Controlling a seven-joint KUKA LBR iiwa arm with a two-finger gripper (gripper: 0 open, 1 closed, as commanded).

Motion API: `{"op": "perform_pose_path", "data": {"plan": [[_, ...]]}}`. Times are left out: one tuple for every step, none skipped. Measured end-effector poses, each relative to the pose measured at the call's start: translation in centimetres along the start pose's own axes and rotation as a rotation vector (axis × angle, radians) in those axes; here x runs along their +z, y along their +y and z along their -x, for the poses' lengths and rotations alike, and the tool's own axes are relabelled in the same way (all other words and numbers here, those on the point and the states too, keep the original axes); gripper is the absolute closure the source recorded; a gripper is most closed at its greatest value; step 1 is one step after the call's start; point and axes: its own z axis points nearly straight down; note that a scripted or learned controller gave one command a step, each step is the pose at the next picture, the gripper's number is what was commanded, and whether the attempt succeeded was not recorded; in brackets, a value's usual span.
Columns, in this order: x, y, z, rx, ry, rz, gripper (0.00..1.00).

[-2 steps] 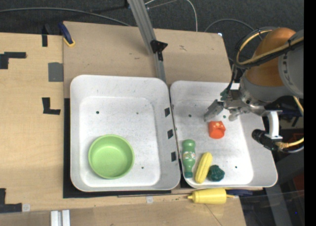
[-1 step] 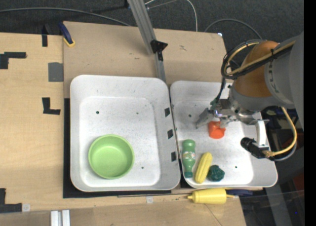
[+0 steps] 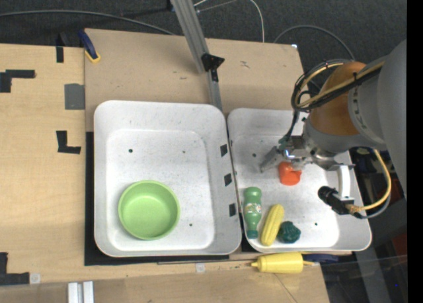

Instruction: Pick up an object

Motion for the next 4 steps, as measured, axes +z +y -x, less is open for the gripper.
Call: {"op": "perform_pose_path", "data": {"plan": [[-1.3,0.3,-0.1,-0.002,0.001,0.007,1.0],[-7.5,0.7,0.4,-0.003,0.011,-0.011,1.0],[-12.8,0.9,0.4,-0.003,0.011,-0.011,1.0],[-13.6,-0.3,-4.5,-0.007,0.014,-0.017,1.0]]}}
